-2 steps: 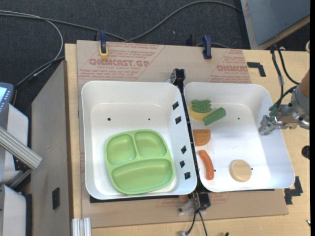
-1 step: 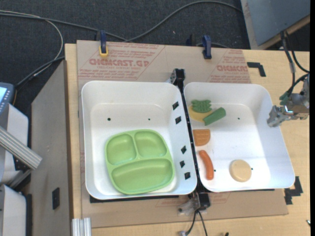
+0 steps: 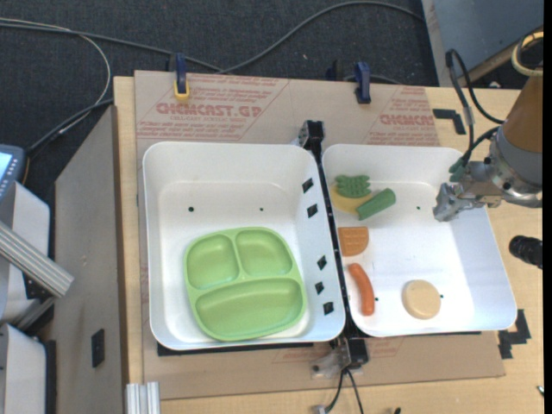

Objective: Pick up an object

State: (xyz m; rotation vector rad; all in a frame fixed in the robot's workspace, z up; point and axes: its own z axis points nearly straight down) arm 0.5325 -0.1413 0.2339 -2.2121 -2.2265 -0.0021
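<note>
While the grey arm with the orange band [image 3: 526, 115] reaches in from the right, its metal two-finger gripper [image 3: 447, 205] hangs over the far right part of the right shallow white bin [image 3: 483, 266], close to that bin's right wall. Whether the claw is spread or pressed together, I cannot tell from this view. Nothing can be seen between its tips, and it is apart from every object in the bin.

All the small things lie in the left half of the right bin. Near the far left corner there is a green leafy toy vegetable [image 3: 352, 184] that lies on a pale yellow piece [image 3: 346, 203], and a dark green cylinder-shaped toy [image 3: 377, 203] rests tilted just beside them, touching the yellow piece. Nearer along the left wall lies an orange toy slice [image 3: 354, 241]. Still nearer, at the near left corner, a red-orange toy sausage [image 3: 362, 288] lies tilted. A round beige disc [image 3: 422, 299] rests close to the near edge, about in the middle of it, well apart from the gripper.

The left shallow white bin [image 3: 164, 231] carries a light green plastic plate with three compartments [image 3: 245, 282], placed toward its near edge. Both bins stand on a brown cardboard sheet [image 3: 259, 102], which is held at its far edge by a yellow clamp [image 3: 180, 75] and a blue clamp [image 3: 362, 81].
</note>
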